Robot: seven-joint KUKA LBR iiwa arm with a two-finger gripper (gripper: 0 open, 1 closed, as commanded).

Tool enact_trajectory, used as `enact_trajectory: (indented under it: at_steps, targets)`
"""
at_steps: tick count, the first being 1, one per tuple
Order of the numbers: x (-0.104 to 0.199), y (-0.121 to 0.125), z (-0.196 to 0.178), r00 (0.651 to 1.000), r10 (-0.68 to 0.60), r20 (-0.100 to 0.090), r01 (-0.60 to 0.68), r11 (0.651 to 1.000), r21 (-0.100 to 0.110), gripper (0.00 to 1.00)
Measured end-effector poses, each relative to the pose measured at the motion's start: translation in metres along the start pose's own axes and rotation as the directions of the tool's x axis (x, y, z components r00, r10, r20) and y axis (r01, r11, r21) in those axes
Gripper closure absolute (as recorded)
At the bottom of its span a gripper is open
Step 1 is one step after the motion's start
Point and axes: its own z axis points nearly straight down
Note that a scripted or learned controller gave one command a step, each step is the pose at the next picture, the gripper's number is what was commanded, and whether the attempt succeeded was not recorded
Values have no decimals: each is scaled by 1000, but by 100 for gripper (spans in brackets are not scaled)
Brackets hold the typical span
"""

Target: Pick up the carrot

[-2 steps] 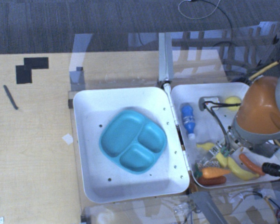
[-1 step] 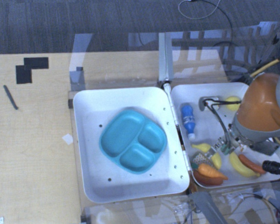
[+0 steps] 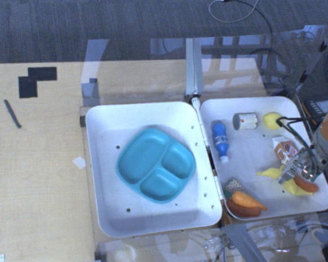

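Note:
The orange carrot (image 3: 247, 199) lies in the right bin (image 3: 256, 148) at its front left corner, resting on a reddish sausage-shaped piece (image 3: 243, 209). My gripper (image 3: 295, 171) is low over the right side of the same bin, about ninety pixels to the right of the carrot. It hovers by a yellow banana-like piece (image 3: 271, 173) and a red and yellow item (image 3: 305, 186). Nothing shows between its fingers.
The left bin (image 3: 104, 160) holds a blue divided plate (image 3: 156, 165). In the right bin are a blue bottle (image 3: 220, 142), a small grey can (image 3: 245, 120), a yellow lemon (image 3: 271, 120) and a printed packet (image 3: 284, 150). A black cable loops near the arm.

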Motion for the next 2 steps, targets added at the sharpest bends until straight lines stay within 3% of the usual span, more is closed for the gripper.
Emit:
enact_trajectory:
  at_steps: [1,2]
  targets:
    - [56,54,-16,978,209,-2,-209,978,2,100]
    - [49,51,36,933,360,6,-360,933,-8,100]
